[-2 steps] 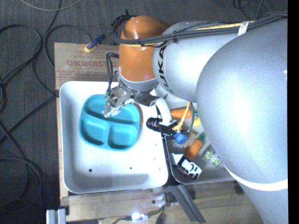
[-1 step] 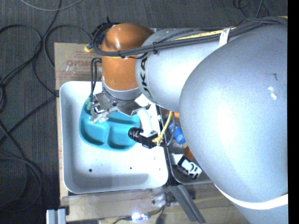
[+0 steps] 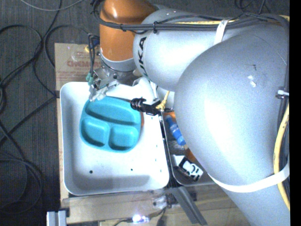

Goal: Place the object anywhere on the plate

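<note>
Across the right of the view, the grey arm [image 3: 225, 93] reaches in, covering most of the right bin [image 3: 175, 171]. The left bin [image 3: 113, 173] holds a blue plate [image 3: 110, 126]. The claw [image 3: 99, 91] hangs at the plate's upper-left edge; whether it pinches anything, I cannot tell.

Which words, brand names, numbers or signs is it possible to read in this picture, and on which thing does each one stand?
"KA": dark letters running sideways on the grey arm, beside the orange band; the rest of the word is hidden.
Reddish print on the cardboard sheet behind the left bin: too faint and blurred to read.
Black-and-white object in the right bin: it bears marks, none legible.
The blue plate carries no text.
</note>
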Controlling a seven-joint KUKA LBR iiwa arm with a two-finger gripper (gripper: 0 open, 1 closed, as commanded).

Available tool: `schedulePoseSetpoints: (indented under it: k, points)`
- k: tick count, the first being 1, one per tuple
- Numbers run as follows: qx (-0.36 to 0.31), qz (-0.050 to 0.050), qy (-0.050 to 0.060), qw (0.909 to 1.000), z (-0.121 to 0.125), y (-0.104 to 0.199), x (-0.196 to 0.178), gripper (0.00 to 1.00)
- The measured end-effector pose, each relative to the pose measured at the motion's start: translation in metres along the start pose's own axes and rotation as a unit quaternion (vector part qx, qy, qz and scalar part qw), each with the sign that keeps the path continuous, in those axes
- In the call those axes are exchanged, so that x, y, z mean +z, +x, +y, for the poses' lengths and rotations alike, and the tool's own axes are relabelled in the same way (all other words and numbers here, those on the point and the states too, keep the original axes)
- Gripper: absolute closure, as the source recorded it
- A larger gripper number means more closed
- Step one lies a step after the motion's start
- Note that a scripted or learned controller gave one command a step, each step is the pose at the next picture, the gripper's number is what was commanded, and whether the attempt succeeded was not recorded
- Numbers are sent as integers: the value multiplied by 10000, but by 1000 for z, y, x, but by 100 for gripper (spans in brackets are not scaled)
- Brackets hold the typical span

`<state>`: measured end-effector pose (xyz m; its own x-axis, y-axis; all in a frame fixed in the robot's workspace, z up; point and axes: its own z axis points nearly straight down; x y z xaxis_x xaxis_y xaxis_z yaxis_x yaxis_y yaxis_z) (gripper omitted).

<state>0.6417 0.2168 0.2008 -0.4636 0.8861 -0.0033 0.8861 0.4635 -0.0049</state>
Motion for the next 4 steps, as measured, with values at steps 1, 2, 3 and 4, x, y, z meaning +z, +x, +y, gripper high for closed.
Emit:
schedulePoseSetpoints:
  k: [1,2,3,4]
  points:
    - [-533,3,-1,9986,-18,7,24,100]
    - [-367,20,-1,9993,-39,-11,1,100]
    - [-1148,13,-1,9934,-46,9,24,100]
    - [-1853,-9,-15,9827,9,-5,-7,100]
